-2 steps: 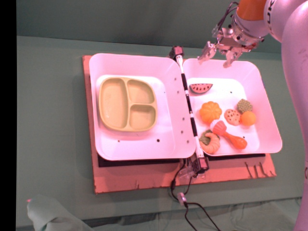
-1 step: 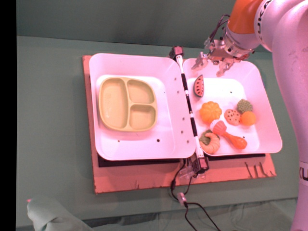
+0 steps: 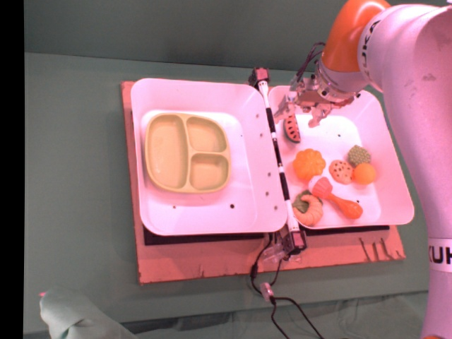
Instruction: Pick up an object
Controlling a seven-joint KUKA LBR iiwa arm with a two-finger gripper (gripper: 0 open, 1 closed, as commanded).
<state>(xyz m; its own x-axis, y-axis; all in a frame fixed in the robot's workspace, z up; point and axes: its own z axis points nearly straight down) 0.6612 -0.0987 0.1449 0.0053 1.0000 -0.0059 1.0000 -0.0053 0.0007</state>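
Cables [image 3: 272, 299] trail off the bench's near edge. Beyond them the right bin [image 3: 392, 189] holds small toy foods, likely light, hard and slick. Farthest in, a watermelon slice [image 3: 292, 128] lies just under the claw [image 3: 305, 108]; best pinched across its thin faces.

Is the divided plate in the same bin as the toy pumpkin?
No, the divided plate lies in the left bin; the pumpkin is in the right bin.
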